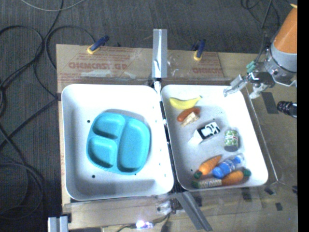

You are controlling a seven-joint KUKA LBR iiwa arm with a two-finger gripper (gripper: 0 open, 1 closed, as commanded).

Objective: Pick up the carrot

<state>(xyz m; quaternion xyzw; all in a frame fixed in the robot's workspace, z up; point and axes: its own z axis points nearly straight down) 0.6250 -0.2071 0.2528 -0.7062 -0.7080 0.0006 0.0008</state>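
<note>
In right bin (256, 129): carrot (210, 165) touching blue bottle (227, 167).

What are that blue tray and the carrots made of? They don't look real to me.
The blue tray looks like moulded plastic: uniform colour, rounded compartments, a soft sheen. The two carrots are probably plastic toy food: even orange, smooth surfaces, neat green ends. The white bins also look like plastic, matt and one-piece.

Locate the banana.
The banana lies in the right bin, near its far left corner, just above the hot dog.
</note>
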